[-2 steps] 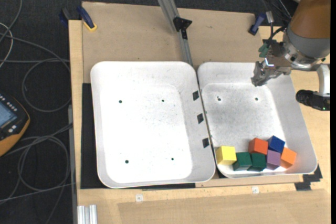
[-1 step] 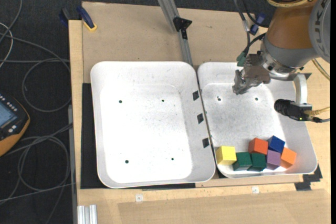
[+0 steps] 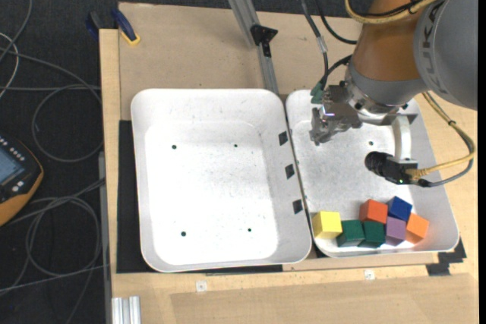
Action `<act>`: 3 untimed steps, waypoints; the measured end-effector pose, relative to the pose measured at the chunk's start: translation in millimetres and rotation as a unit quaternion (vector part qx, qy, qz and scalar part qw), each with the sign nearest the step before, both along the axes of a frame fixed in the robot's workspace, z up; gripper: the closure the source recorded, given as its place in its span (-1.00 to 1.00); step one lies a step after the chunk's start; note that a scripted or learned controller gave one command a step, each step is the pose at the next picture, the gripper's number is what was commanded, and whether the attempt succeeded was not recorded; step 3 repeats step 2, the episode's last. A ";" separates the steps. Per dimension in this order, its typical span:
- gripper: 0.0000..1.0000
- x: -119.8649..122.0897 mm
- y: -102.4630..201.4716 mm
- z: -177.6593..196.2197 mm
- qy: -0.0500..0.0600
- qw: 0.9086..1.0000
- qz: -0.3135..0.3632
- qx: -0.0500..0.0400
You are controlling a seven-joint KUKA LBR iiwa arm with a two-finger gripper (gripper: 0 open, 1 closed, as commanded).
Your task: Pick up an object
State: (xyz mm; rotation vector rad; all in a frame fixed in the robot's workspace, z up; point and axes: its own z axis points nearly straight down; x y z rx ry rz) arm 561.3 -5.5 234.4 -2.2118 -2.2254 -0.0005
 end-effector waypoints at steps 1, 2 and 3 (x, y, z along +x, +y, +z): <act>1.00 -13.8 50.4 -7.3 0.000 1.000 0.000 0.000; 1.00 -34.4 99.6 8.0 -0.001 1.000 0.000 0.000; 1.00 -34.4 99.6 8.0 -0.001 1.000 0.000 0.000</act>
